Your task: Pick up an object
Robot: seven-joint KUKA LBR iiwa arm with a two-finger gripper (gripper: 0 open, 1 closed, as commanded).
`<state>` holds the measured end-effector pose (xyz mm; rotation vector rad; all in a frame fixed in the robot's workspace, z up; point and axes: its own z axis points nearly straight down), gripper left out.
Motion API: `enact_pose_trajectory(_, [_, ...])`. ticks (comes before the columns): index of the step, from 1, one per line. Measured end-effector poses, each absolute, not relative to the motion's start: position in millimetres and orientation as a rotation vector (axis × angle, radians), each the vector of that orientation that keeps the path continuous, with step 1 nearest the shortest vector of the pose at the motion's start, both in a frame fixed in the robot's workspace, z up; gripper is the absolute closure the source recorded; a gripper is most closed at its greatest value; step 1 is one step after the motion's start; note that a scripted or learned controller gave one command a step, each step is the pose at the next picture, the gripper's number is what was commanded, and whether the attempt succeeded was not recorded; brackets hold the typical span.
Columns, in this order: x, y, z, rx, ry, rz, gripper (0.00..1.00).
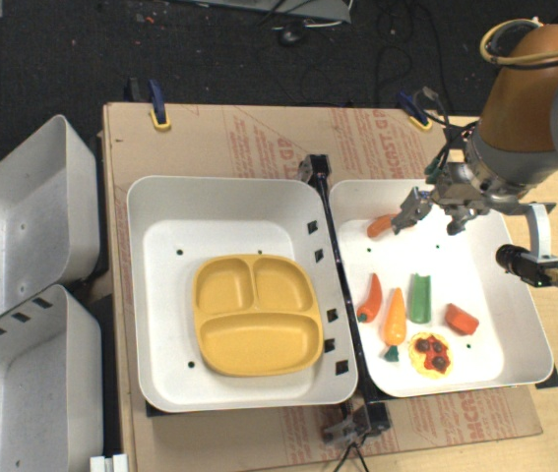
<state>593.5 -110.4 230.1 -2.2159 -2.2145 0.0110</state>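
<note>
Over the right bin [525, 362], far end: gripper [434, 207], spread wide with nothing between its parts, hanging just beside a small orange piece [381, 226], apparently lined up for a pick. Nearer end, loosely scattered and apart, so each offers a free grasp: orange carrot [395, 317], green block [419, 298], red piece [462, 320], pizza slice [431, 353]. Left bin [151, 264]: yellow divided tray [257, 315].
</note>
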Motion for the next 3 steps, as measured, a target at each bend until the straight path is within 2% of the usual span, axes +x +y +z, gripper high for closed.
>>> enact_pose_trajectory(1, [595.9,-110,236,-2.22,-2.222,0.001,0.0])
enact_pose_trajectory(3, [596.2,-116,148,-2.22,-2.218,0.005,0.0])
